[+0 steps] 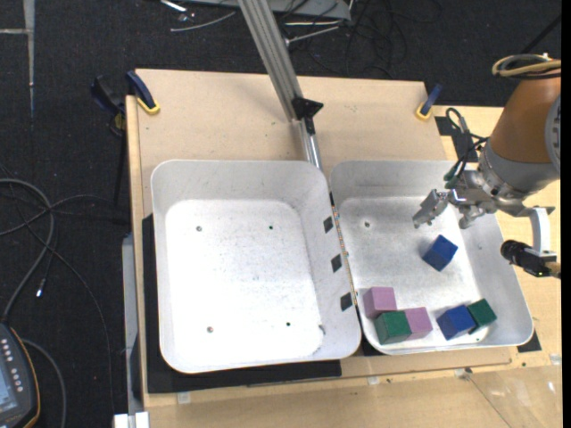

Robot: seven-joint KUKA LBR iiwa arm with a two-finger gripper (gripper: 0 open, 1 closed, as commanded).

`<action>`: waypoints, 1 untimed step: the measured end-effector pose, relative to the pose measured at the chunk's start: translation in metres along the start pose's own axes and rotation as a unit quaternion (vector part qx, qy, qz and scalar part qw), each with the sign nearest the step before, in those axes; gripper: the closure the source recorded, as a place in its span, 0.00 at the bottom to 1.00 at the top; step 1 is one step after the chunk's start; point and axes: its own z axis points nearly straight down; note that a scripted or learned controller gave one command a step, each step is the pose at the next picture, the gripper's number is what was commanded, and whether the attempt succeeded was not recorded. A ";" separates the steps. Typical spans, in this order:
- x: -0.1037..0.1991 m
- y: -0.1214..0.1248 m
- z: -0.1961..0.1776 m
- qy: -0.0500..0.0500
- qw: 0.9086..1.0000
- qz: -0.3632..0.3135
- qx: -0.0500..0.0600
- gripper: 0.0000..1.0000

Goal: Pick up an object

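The arm reaches in from the right, and its gripper [443, 205] hangs over the upper part of the right bin [393, 181], with the fingers spread apart and nothing between them. Just below and a little in front of the fingertips lies a blue cube [440, 252], tilted on the bin floor and standing alone, well apart from the other blocks. Near the front wall of the same bin there is a group: a pink block [380, 299], a green block [392, 326] touching it from below, a second pink block [417, 320] beside that one, then a dark blue block [455, 320] and a small green block [483, 312] at the right end. The left bin [236, 266] has no part in this step. I judge that the task is in the approach step, because no object is lifted yet. The next move probably calls for lowering the open fingers around the lone blue cube, turning the wrist so the fingers meet two flat faces, and then closing. The tilt of the cube could make it slip away.
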 end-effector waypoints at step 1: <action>-0.027 -0.028 0.066 0.000 1.000 -0.001 -0.002 0.00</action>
